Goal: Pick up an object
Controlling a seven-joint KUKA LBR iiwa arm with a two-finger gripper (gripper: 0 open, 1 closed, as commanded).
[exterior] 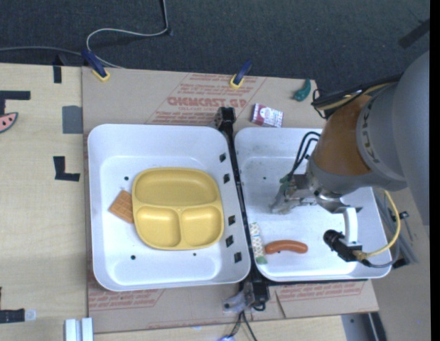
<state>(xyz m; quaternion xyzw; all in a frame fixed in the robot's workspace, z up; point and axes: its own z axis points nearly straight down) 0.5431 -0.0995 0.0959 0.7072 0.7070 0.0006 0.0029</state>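
Note:
A small orange-red sausage (pixel 285 247) lies near the front edge of the right bin (pixel 269 155). In the left bin (pixel 106 155) sits a yellow divided plate (pixel 178 207), with a tan waffle piece (pixel 122 206) tucked under its left side. My gripper (pixel 285 199) is down in the middle of the right bin, up and slightly left of the sausage and apart from it. The wrist and arm cover most of the fingertips.
A small patterned packet (pixel 256 244) lies at the right bin's front left corner. A black cable fitting (pixel 338 242) hangs off the arm to the right of the sausage. A red-white wrapper (pixel 266 115) and clips rest on the cardboard behind the bins.

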